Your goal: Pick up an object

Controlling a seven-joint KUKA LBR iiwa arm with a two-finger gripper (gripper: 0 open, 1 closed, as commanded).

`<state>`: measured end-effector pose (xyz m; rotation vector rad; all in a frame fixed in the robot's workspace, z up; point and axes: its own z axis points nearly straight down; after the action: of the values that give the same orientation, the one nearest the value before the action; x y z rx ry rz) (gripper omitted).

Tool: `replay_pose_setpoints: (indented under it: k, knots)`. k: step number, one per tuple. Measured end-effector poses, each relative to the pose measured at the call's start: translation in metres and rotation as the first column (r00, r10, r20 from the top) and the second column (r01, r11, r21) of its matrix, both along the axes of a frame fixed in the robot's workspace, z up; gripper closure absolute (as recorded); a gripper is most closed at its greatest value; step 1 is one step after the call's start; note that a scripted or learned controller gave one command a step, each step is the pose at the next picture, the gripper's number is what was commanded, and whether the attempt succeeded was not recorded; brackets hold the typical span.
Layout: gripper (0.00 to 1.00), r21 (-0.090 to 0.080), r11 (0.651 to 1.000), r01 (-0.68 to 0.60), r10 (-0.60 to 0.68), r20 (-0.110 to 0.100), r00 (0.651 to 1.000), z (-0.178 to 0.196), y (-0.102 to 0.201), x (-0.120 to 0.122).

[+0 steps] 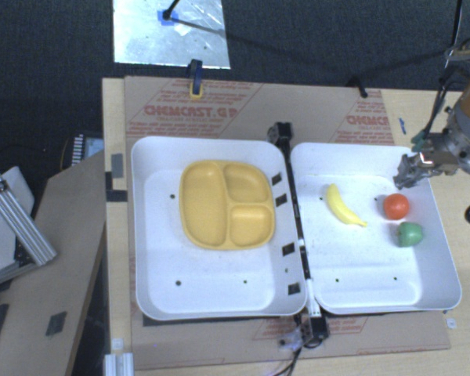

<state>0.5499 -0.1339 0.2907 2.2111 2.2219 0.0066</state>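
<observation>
Nearest you in the right bin (435, 288), a green ball (410, 234) lies just beside an orange-red ball (396, 206), with a yellow banana (344, 207) to their left. In the left bin (153, 288) you see a yellow divided plate (225, 204). Farther right, the claw (408, 171) hovers over the right bin's far edge; its spread you cannot tell.

Looks like a robotics lab or test cell, not a home. Brown board printed "CHEMCAST" (192, 110) laid as bench cover at centre, held by a yellow clamp (196, 79) at its top edge. Aluminium extrusion rail (16, 218) at far left. Cables (454, 14) strung across dark carpet (47, 37) at upper right. Two white bins (153, 288) fixed side by side.
</observation>
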Motion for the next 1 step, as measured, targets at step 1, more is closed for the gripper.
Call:
replay_pose_setpoints:
  k: [1]
  knots:
    - [1.0, 0.002, 1.0, -0.003, 0.004, -0.004, 1.0, -0.0034, 0.0415, 0.0118]
